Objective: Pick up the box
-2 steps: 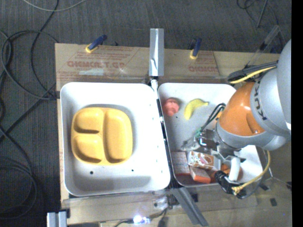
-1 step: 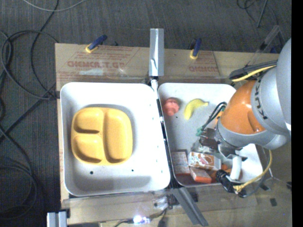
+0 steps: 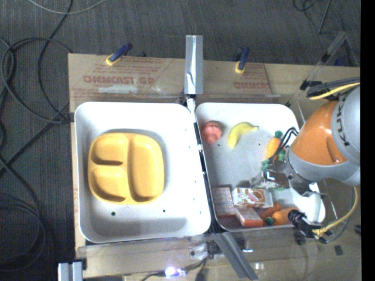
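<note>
Two shallow white bins sit side by side on a brown cardboard-covered bench. The left bin (image 3: 85, 215), in the centre-left of the frame, holds a yellow plastic divided plate (image 3: 126, 167) with three compartments.

The right bin (image 3: 246, 111) holds the clutter. In its upper left part lies a small pink round fruit-like toy (image 3: 211, 131), and just right of it a yellow toy banana (image 3: 239, 133). An orange toy carrot (image 3: 273, 146) lies near the bin's right wall.

The small white carton box with a red and orange printed face (image 3: 252, 197) lies flat in the lower part of the right bin, towards the bottom edge. Just left of it sits a brownish-pink packet (image 3: 222, 200), and a red block (image 3: 248, 220) lies just below it. Another orange carrot-like piece (image 3: 280, 216) rests to the box's lower right.

The grey arm with its orange band (image 3: 319, 142) enters from the right edge of the frame. Its gripper (image 3: 270, 175) hangs just above and right of the box; whether the jaws are spread or pressed together cannot be told.
</note>
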`<state>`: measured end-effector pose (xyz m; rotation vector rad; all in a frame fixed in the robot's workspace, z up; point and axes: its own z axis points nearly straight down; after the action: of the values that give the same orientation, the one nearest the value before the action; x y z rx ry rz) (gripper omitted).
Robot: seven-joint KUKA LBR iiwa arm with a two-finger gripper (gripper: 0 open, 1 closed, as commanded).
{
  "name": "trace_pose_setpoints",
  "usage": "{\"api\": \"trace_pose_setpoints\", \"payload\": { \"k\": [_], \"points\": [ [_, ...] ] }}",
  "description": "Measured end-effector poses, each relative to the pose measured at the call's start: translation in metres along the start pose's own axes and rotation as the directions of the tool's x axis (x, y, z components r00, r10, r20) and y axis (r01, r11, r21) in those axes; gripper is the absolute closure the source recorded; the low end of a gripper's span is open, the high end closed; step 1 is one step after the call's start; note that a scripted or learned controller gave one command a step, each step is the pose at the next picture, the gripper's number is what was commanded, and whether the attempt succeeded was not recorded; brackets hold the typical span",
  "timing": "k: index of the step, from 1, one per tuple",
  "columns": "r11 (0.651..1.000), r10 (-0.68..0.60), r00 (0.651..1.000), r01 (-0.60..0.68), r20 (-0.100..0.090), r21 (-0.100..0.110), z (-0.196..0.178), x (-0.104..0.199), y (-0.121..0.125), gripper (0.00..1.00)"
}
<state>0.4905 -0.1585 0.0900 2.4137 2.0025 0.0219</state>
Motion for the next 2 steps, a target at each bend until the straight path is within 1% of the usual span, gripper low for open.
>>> {"api": "trace_pose_setpoints", "payload": {
  "k": [1,2],
  "points": [
    [0.977,0.212,0.977,-0.212,0.012,-0.012,0.0,0.055,-0.01,1.0],
    [0.962,0.273,0.962,-0.273,0.019,0.016,-0.098,0.114,0.016,1.0]
  ]
}}
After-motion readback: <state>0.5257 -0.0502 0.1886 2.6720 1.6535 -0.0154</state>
